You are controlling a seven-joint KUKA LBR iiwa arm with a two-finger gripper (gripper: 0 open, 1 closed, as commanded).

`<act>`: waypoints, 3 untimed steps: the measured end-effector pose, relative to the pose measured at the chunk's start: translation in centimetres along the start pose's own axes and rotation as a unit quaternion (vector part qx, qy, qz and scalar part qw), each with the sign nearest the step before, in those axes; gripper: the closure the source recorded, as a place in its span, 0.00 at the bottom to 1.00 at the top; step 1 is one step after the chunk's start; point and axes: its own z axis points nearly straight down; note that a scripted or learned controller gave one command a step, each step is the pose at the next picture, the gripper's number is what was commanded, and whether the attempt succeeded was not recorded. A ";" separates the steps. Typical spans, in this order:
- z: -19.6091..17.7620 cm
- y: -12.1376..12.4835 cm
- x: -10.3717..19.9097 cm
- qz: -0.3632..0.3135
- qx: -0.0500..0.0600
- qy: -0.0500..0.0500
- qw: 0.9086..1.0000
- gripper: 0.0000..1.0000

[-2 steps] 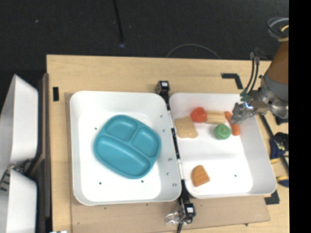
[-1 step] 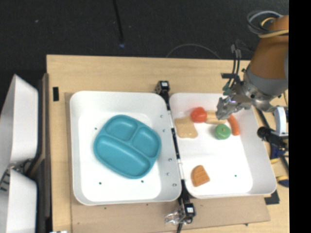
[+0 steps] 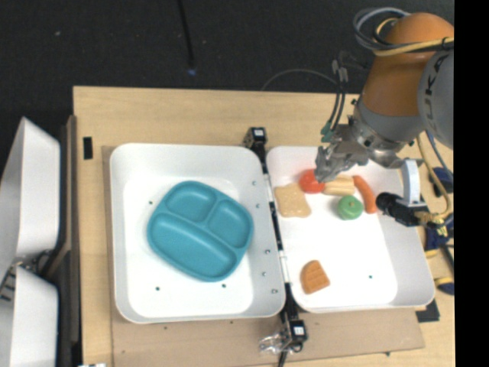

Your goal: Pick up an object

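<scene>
- Two white bins sit side by side: the left bin (image 3: 122,205) carries one teal divided plate (image 3: 200,229), tilted, with three compartments.
- The right bin (image 3: 397,281) carries six small food pieces, clustered near its far edge apart from one.
- From left: one pale tan bread slice (image 3: 292,201); one orange-brown pastry piece (image 3: 314,276), alone near the front; one red piece (image 3: 309,181), partly hidden under the gripper; one pale yellow piece (image 3: 340,186); one green round piece (image 3: 350,207); one orange carrot-like stick (image 3: 365,193).
- The gripper (image 3: 330,172) hangs right over the red piece; I cannot tell how it is set or whether it grips.
</scene>
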 end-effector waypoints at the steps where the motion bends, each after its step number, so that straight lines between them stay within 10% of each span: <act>1: 1.5 0.8 4.8 0.001 0.002 -0.001 1.000 1.00; 3: 3.1 3.9 14.3 0.001 0.000 -0.001 1.000 1.00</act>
